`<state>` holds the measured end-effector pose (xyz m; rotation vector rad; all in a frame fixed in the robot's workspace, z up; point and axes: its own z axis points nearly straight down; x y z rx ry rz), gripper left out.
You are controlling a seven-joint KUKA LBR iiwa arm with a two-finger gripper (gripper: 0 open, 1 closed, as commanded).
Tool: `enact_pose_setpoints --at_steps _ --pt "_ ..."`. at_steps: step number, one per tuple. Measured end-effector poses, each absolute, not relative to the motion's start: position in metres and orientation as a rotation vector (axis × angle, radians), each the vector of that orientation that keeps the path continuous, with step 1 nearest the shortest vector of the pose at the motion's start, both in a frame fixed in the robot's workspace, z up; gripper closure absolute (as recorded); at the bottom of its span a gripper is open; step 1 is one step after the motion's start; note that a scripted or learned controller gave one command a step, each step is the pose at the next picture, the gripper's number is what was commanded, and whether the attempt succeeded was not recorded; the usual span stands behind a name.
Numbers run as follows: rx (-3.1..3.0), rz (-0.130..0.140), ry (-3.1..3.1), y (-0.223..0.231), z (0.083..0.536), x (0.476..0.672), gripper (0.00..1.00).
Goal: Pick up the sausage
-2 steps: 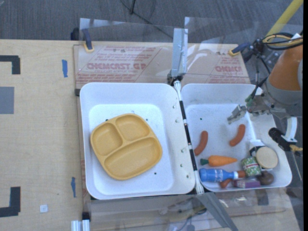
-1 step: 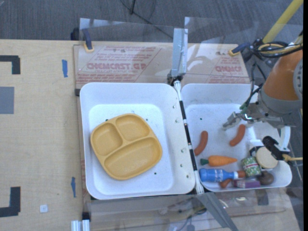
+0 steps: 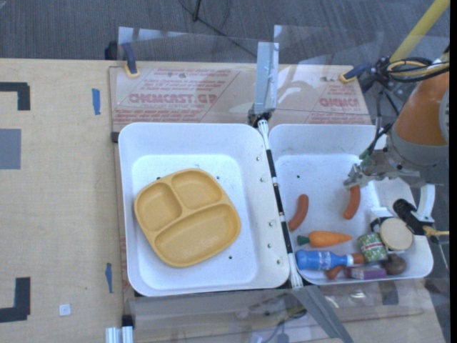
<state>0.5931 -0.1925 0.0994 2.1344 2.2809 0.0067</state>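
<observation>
A yellow tray (image 3: 187,217) lies in the left bin (image 3: 132,191). In the right bin (image 3: 314,148), one sausage (image 3: 298,211) lies near the divider, a carrot (image 3: 325,239) just below it. A second sausage (image 3: 351,202) lies further right, directly under the gripper (image 3: 357,179). The arm (image 3: 421,120) leans in from the right, wrist angled down-left; whether its fingers are parted cannot be told.

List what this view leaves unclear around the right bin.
- Pincer: small and blurred in the camera view; finger state unreadable.
- Sausage beside it: contact with the pincer uncertain.
- Items in the bin's near corner: crowded, overlapping, too small to identify.
- Arm: cut off by the right edge.
</observation>
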Motion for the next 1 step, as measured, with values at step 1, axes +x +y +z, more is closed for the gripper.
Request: enact_pose_setpoints --at_steps 1 --pt "2.141 0.0 2.298 -0.125 0.1734 0.639 1.0"
